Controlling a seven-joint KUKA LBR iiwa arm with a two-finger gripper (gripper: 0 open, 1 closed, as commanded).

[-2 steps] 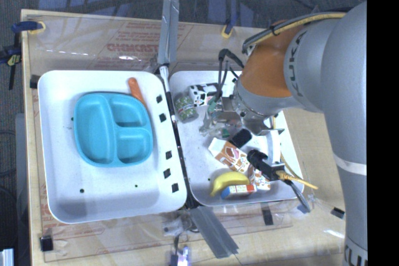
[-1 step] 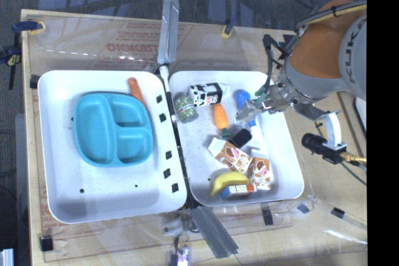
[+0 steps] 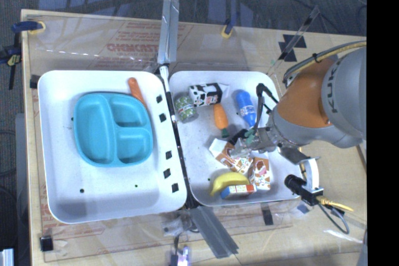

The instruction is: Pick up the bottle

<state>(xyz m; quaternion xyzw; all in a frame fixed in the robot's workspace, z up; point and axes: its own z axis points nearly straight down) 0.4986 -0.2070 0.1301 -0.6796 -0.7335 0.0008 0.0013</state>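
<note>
Arm (image 3: 324,103) comes in from the right, big grey body w/ orange band, wrist bent down over the right bin (image 3: 198,190). Gripper (image 3: 244,140) sits low in that bin's middle, among the clutter; can't tell if it's open or closed, too dark and crowded there.

Two white bins, side by side, touching along the centre divider. Left bin (image 3: 56,184) holds 1 blue tray (image 3: 113,129) w/ three compartments, lying flat, nothing seen in it. 1 orange stick-like item (image 3: 136,90) lies at the left bin's back edge, just past the tray's top right corner.

Right bin, counted: 1 bottle (image 3: 245,106), blue w/ a pale label, lying toward the back of the bin, just above and beside the gripper, near it but not between anything I can make out. Looks like it's resting on the bin floor, not lifted. 1 carrot (image 3: 220,116) just left of the bottle, pointing roughly front to back. 1 cow-print carton (image 3: 206,95) at the back, left of the carrot. 1 small greenish jar (image 3: 185,107) next to the carton, near the divider. 1 banana (image 3: 228,182) at the front, curved. Snack packs (image 3: 244,166), red and white, at least 2, overlapping btwn gripper and banana; exact count unclear. 1 small blue-orange box (image 3: 238,191) tucked right under the banana.
</note>
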